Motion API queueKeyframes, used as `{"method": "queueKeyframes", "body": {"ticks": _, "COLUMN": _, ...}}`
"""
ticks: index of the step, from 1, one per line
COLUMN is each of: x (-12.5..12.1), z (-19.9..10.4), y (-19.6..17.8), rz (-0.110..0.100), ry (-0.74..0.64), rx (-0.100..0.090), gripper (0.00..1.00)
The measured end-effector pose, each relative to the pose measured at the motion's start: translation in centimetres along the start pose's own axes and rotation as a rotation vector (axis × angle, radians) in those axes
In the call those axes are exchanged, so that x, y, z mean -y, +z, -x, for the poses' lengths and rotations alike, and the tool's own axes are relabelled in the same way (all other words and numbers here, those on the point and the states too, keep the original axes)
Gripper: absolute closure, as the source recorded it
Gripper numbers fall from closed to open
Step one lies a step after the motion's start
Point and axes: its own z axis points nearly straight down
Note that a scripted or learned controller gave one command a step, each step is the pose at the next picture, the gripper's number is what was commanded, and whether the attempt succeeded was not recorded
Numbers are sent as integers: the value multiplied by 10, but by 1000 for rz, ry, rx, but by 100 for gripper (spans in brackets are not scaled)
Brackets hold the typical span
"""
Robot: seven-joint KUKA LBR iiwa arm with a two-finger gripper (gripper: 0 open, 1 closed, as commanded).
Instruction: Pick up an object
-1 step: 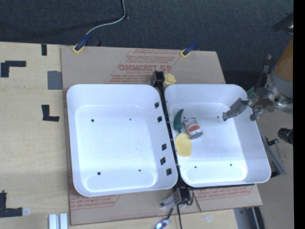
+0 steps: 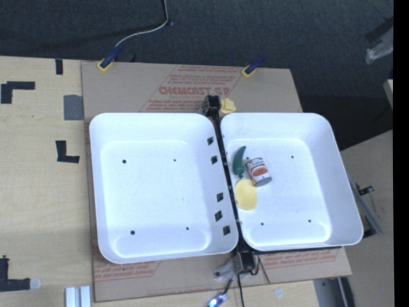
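1. Wires [image 2: 225,295] with a small blue light hang off the table's near edge, just below the seam where the two bins meet.
2. Yellow lump [image 2: 246,195], rounded and smooth like a lemon, lies in the right bin [image 2: 339,171], almost against its left wall.
3. Just behind it a small can [image 2: 258,171] with a red and white label lies tilted on its side, close to the lump.
4. Beside the can, a slim curved green piece [image 2: 239,160] lies along the same left wall; I cannot tell whether it touches the can.
5. Rightward and toward the far wall, that bin's floor is bare white plastic with a few dark dots, leaving wide open room; the rim is rounded and sloped.
6. How the jaws stand cannot be told.
7. Black clips [image 2: 220,197] line the seam between the bins.
8. Its neighbour, the left bin [image 2: 153,190], has the same glossy white floor.
9. Both bins sit on a brown cardboard sheet [image 2: 192,85] with red lettering, pinned by two blue and yellow clamps [image 2: 110,57] at its far edge.
10. Pale wooden table [image 2: 32,190] spreads around, with dark carpet [image 2: 268,18] beyond.
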Motion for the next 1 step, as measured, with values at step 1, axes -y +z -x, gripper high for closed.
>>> {"method": "queueKeyframes", "body": {"ticks": 1, "x": 35, "z": -95, "y": 87, "rz": -28, "ry": -4, "rx": -12, "gripper": 0}}
